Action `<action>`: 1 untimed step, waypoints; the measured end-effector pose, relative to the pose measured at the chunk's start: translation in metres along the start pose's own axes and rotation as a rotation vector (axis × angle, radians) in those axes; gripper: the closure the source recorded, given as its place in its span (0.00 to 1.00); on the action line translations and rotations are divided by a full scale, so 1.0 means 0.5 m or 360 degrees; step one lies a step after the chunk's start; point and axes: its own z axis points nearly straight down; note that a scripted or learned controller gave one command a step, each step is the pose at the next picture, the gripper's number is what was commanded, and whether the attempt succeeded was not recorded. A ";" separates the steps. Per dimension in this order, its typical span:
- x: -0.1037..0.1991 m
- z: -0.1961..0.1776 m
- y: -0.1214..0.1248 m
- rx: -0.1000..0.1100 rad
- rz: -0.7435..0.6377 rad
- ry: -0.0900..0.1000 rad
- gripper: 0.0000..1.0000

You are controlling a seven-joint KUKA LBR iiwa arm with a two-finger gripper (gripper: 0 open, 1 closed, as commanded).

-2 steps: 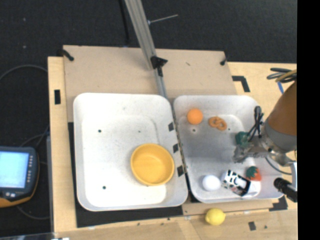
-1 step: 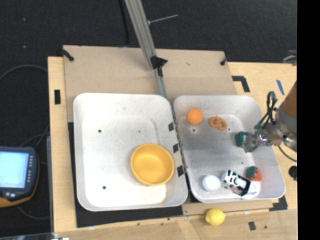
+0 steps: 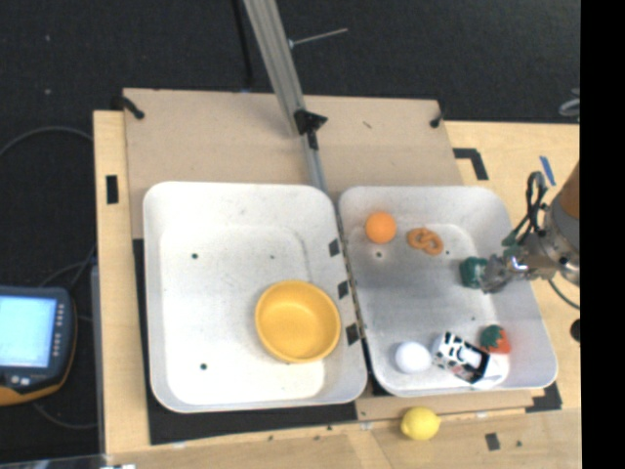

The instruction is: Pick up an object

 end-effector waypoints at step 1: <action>0.100 -0.002 0.046 0.0003 0.0001 0.0002 1.00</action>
